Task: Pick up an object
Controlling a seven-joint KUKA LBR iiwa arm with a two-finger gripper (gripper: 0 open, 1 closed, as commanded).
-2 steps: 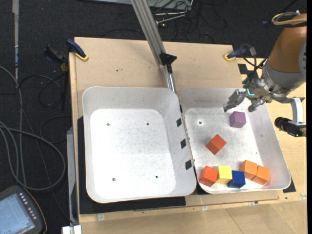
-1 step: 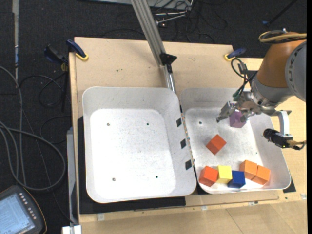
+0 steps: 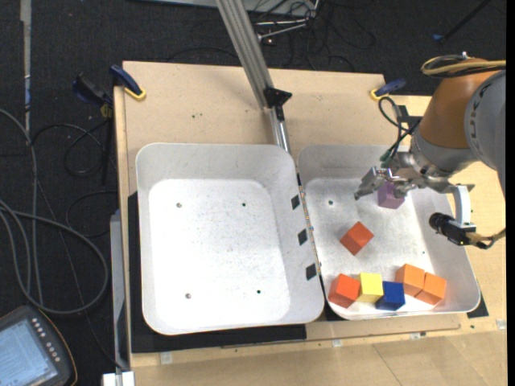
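Arm reached in from 3 o'clock, wrist bent down over right bin; tool closed around purple block, at bin's 12 o'clock

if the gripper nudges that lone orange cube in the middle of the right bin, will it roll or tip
The orange cube has flat faces and sharp edges, so it would probably slide rather than roll. It looks rigid and likely light. It sits apart from the blocks along the right bin's near edge, so nothing should stop it at first.
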